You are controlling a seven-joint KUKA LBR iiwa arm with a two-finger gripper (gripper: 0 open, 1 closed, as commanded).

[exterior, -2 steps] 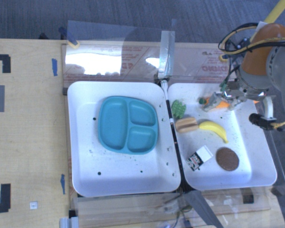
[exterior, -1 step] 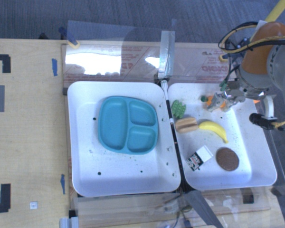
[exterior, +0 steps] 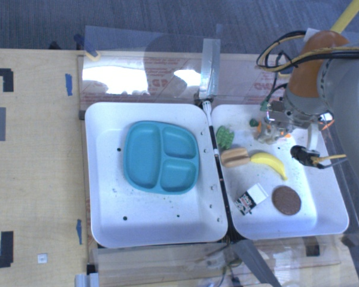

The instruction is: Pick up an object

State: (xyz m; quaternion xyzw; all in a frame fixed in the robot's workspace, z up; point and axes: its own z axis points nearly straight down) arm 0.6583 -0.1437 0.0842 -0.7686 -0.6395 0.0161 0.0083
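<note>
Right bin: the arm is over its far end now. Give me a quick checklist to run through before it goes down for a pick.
1. Gripper over the right bin: ok.
2. Thing between the fingers: cannot tell, too blurred.
3. Targets within the bin: ok. Banana, bread roll, green toy, brown disc, small card.
4. Banana free to lift alone: not ok, it touches the bread roll.
5. Brown disc has space around it: ok.
6. Blue tray lies apart, in the left bin: ok.

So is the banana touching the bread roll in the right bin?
Touching. The camera view shows the banana's left tip meeting the right end of the bread roll, with no white bin floor between them.
</note>
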